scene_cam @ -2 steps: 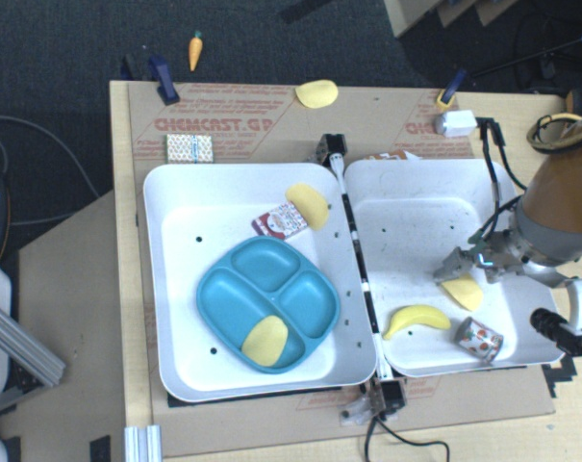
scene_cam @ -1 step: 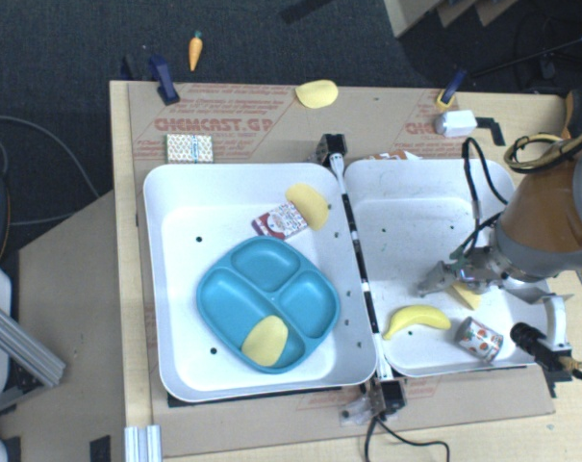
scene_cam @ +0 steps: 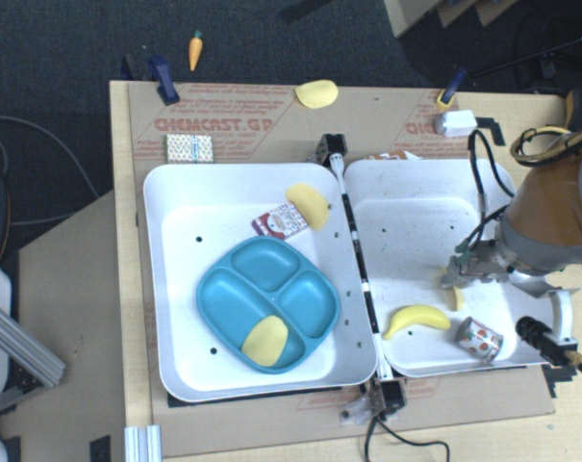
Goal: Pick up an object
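Grey two-finger gripper (scene_cam: 461, 273): low in right white bin (scene_cam: 416, 195), above curved yellow banana (scene_cam: 416, 320); finger opening cannot be told.

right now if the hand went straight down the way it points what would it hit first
The hand points down into the right bin, just above the banana. It would likely meet bare bin floor first, with the banana close by; depth is hard to judge.
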Controlling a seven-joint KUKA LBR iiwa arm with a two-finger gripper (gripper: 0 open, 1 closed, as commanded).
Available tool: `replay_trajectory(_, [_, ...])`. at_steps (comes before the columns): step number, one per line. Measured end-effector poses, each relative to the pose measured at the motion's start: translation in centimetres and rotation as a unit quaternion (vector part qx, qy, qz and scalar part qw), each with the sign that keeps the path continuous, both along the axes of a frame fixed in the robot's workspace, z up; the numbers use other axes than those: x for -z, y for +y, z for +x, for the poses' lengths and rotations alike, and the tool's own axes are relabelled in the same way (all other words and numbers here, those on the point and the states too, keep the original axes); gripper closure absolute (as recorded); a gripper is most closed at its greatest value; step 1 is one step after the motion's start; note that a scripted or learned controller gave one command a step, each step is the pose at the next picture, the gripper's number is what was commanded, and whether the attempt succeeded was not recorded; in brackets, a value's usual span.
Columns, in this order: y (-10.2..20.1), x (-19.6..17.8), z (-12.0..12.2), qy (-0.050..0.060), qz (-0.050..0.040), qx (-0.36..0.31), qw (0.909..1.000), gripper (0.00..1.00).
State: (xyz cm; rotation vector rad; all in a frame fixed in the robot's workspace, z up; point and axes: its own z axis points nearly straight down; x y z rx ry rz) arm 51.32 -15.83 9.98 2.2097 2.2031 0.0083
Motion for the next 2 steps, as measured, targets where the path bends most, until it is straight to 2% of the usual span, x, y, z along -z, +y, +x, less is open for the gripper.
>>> replay_trajectory(1, [1.33, -9.06, -1.3, 0.009, 0.0052, -0.002, 0.9999, 1.0])
replay_trajectory(2, [1.33, -9.03, -1.33, 0.009, 0.0054, -0.002, 0.9999, 0.0])
